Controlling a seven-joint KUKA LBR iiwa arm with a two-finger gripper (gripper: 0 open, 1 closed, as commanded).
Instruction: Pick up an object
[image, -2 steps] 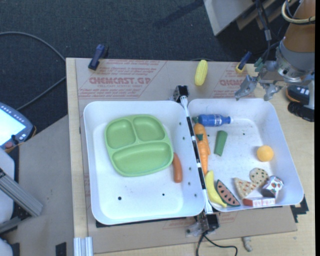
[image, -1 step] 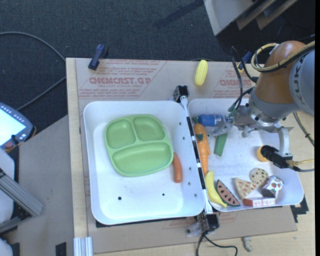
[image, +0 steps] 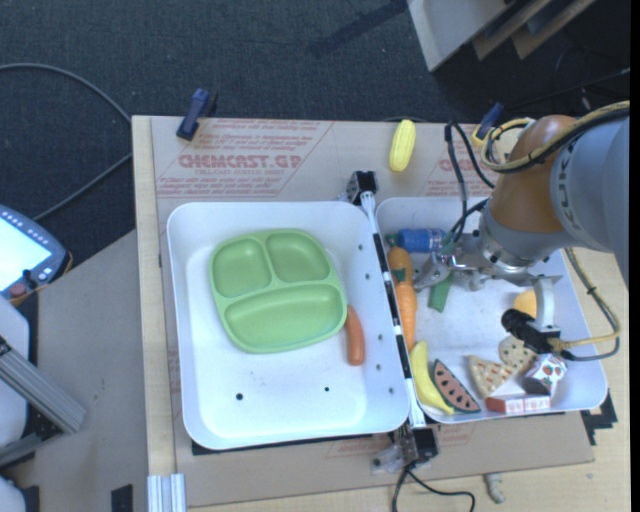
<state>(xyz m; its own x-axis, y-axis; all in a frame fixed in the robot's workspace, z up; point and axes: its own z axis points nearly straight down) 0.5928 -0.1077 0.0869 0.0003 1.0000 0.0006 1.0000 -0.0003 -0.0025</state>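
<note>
From the camera above the table (image: 250, 150), the arm reaches in from the right and its claw (image: 440, 272) hangs low over the upper left part of the right bin (image: 585, 330), beside a blue object (image: 418, 239) and a small dark green piece (image: 440, 296); whether the claw is spread or pressed together cannot be told from here, and nothing can be seen pinched in it. The likeliest targets lie just under and left of it: an orange carrot (image: 405, 312) lying along the bin's left wall, with a banana (image: 425, 380) and a watermelon slice (image: 453, 388) further down that wall. These look like small toy foods, so I judge them light, stiff and rather smooth, apt to skid or roll if nipped off-centre. The carrot would best be taken across its narrow width near the middle, though the wall close beside it leaves little room for one side of the claw. The green piece, lying free on the bin floor, seems easier to reach. The left bin (image: 200, 380) holds a green divided plate (image: 278, 290) and a sausage-like piece (image: 355, 335); a toy corn cob (image: 402, 145) lies on the table behind.
</note>
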